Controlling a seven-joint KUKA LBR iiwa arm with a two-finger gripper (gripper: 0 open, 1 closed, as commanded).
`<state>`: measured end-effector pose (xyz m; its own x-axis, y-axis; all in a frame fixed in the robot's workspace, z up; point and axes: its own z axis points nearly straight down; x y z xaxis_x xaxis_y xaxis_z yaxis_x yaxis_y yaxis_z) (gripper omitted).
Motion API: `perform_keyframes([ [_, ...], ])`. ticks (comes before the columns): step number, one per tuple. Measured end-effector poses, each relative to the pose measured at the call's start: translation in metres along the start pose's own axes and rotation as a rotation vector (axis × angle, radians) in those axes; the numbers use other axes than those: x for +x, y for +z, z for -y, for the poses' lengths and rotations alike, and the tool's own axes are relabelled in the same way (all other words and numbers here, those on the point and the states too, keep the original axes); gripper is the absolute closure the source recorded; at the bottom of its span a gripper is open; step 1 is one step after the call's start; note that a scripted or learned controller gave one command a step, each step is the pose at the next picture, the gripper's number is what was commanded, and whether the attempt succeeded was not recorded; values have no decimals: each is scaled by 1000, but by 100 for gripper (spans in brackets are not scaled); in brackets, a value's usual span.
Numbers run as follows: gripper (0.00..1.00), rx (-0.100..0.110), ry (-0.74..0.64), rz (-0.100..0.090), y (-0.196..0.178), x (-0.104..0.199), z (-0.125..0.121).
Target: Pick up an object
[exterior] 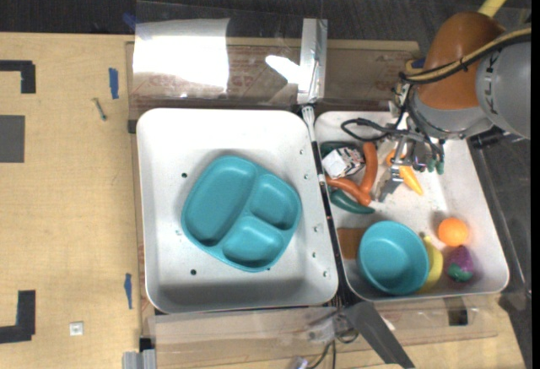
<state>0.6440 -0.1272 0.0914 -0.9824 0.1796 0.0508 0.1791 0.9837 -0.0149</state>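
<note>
Several candidates in right bin [485, 215]: orange carrot-shaped toy [411, 177] just under gripper [403, 163], teal bowl [392, 255], orange ball [454, 231]. Can't tell finger state, cables in the way. Carrot toy likely light, rigid, slick plastic; best pinched across the thick middle, not the tapered tip. Teal divided plate [242, 211] in left bin [160, 148].
</note>
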Motion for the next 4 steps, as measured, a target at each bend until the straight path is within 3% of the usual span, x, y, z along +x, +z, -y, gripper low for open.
perform_keyframes([
  [1, 100, -6, -2, 50, -15, -9, -4],
  [2, 100, -15, -33, 72, -139, -1, -31],
  [3, 0, -15, -32, 59, -132, 1, -30],
  [4, 0, -15, -6, 46, -9, 45, -4],
])
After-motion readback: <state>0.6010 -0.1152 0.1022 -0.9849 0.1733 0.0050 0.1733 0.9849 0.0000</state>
